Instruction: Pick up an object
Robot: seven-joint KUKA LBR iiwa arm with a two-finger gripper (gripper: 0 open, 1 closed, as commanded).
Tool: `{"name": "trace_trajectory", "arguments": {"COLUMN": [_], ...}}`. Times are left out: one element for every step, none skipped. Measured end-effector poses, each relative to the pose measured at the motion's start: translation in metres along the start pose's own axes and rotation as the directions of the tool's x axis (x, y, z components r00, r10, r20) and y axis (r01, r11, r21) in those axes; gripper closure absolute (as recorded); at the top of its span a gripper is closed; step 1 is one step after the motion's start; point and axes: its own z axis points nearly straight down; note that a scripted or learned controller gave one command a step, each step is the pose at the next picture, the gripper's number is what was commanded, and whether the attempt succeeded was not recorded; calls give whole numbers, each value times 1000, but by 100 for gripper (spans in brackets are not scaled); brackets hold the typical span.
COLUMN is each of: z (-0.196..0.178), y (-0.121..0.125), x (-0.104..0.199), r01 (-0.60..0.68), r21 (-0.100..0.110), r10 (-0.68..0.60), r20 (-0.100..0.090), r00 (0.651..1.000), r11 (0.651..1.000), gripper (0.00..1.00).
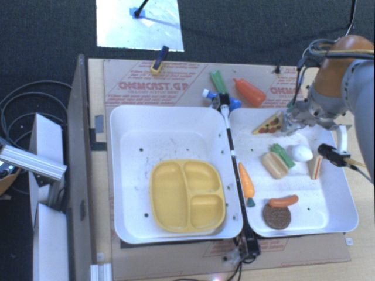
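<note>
1. Across the bench, two white bins sit side by side, their inner rims touching along a middle seam. The left bin (126,157) holds a yellow divided tray (187,195) toward its near half; the far half of its floor is bare.
2. The right bin (343,212) carries the toys: a pizza slice (268,123) at the far left corner, a hot dog bun (274,165) with a green piece (283,155) against it, a white egg (302,153), a tan stick (316,167), a carrot (246,182) along the seam rim, a sausage (283,201) and a brown round patty (276,216) near the front. Open floor lies at the near right corner.
3. Beyond the bins, on the board, lie a red bottle (250,92), a green strip (218,82) and a blue-and-white item (218,98) at the seam's far end.
4. The board under the bins bears red print reading "CHEMCAST GP" (153,86), repeated partly at the far right.
5. The arm (351,78) reaches in from the right, its orange band above the wrist, bent downward over the far side of the right bin.
6. The gripper (291,123) sits low just beside the pizza slice's right end; whether its jaws are spread or pressed together cannot be told, and nothing is visibly between them.
</note>
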Motion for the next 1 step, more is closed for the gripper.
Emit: {"name": "trace_trajectory", "arguments": {"z": [13], "y": [-94], "x": [10], "r01": [-8], "r21": [12], "r10": [8], "r20": [-4], "r00": [1000], "r11": [1000], "gripper": [100]}}
